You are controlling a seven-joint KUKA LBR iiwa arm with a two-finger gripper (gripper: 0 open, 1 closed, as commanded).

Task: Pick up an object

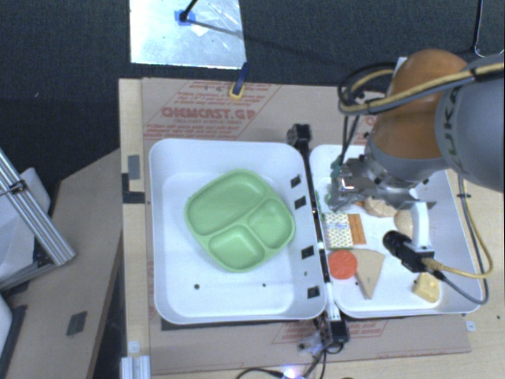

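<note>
**Colour check, desk and bins**

Left bin (173, 279) and right bin (393, 297): both white. Divided plate (239, 219): pale green, plain. Disc (342, 265): red-orange. Wedge (369, 272): tan. Small chunk (426, 287): yellow. Card (338, 231): white with green-yellow checks. Strip (357, 229): orange. Biscuits (379, 207): beige. Arm (473, 125): grey, orange band (414, 101). Cardboard (209, 110): brown, red lettering. Desk (83, 219): tan. Foil sheet (197, 34): silver, blue patch (186, 17).

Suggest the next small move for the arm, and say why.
Probably a short shift and descent onto the patterned packet. The end effector sits at the left side of the right bin, next to that packet, which lies flat and unobstructed.
</note>
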